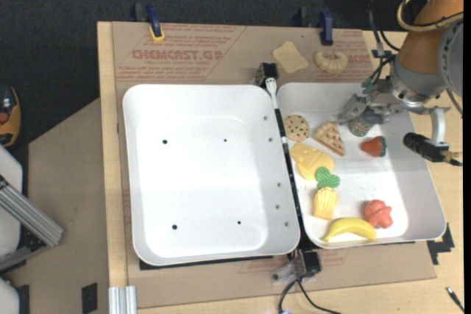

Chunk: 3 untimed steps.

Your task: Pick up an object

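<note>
The right bin (419, 187) holds several toy foods: a cookie (296, 127), a pizza slice (331, 137), a yellow cheese wedge (309, 158), broccoli (327, 177), corn (325, 202), a banana (349, 229), a red lump (378, 212) and a red strawberry-like piece (374, 146). My gripper (362, 114) hangs low over the bin's far part, right of the pizza slice. A small dark green, can-like object (360, 128) sits directly under it, partly hidden by it.
The left bin (199, 173) is bare white with small dark dots. On the board behind the bins lie a bread slice (290, 57) and a tan pastry (330, 60). Blue clamps (324, 26) hold the board's far edge.
</note>
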### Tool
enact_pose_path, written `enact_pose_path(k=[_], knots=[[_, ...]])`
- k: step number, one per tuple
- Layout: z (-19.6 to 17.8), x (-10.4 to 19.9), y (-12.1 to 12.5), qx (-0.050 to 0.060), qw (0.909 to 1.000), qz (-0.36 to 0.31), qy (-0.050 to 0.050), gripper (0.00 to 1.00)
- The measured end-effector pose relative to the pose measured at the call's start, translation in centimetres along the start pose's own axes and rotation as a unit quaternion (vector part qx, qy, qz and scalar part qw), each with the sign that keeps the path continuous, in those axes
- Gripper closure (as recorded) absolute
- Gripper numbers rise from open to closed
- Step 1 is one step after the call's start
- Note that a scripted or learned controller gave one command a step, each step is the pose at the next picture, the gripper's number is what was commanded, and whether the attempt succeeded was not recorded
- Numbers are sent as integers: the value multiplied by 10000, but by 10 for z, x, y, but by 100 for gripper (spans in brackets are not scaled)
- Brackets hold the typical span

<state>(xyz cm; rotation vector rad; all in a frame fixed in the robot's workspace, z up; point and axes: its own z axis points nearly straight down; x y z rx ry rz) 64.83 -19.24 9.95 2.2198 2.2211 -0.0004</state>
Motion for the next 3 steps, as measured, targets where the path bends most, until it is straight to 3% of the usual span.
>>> enact_pose_path(k=[1,2,3], knots=[[-12,-1,2,-35,10000,-6,-12,100],[-95,77,1,-37,10000,-34,7,100],[-97,157,-37,24,10000,-33,27,100]])
